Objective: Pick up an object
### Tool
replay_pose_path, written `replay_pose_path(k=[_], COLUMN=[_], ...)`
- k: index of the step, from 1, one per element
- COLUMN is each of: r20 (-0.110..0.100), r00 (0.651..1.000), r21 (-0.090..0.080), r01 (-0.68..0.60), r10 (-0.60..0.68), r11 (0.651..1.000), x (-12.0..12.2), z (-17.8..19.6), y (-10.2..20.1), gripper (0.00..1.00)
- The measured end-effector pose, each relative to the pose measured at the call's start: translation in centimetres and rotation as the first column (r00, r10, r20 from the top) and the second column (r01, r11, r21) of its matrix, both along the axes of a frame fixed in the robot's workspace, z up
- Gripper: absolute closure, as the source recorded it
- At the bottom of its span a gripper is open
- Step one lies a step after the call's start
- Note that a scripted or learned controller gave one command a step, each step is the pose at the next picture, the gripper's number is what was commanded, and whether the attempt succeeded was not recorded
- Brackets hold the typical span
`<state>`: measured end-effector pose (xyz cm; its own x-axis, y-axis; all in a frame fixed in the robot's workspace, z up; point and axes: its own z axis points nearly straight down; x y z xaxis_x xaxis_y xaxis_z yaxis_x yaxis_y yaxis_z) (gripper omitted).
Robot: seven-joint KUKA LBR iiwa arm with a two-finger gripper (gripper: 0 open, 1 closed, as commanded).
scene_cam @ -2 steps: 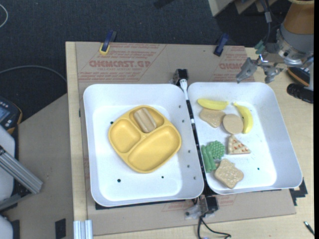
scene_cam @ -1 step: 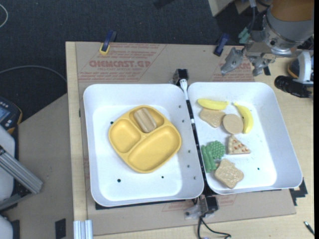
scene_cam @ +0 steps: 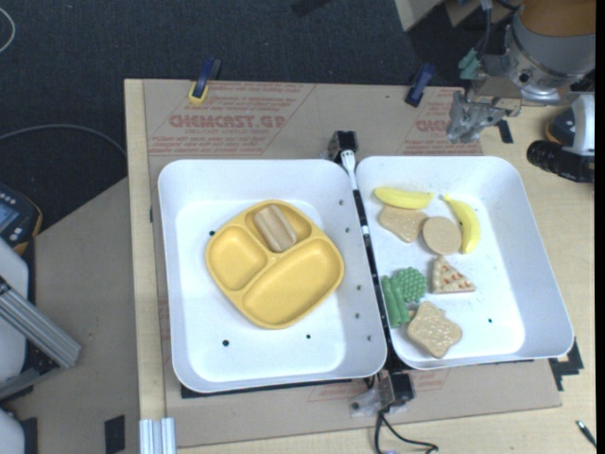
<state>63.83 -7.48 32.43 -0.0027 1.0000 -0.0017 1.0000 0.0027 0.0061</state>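
Fingers hover above right bin, w/ toy foods inside.

— What are the two white bins looking like?
— Smooth plastic, faintly glossy. The yellow divided plate is showing a matt plastic sheen, and at its 12 o'clock the bread-like piece is looking dull.
— And underneath?
— A matt cardboard sheet with red print is lying on a pale wood-like bench. The gripper is gleaming like bare metal.
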Motion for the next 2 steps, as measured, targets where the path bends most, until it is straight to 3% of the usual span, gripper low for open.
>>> replay_pose_path(k=[1, 2], r20=[-0.01, -0.011], r00=[1.0, 1.0], r21=[0.003, 0.006], r01=[0.004, -0.008], r10=[-0.004, 0.008], r11=[1.0, 1.0], x=[-8.4, -6.3], z=[0.0, -3.0], y=[0.9, 10.8], gripper=[1.0, 1.0])
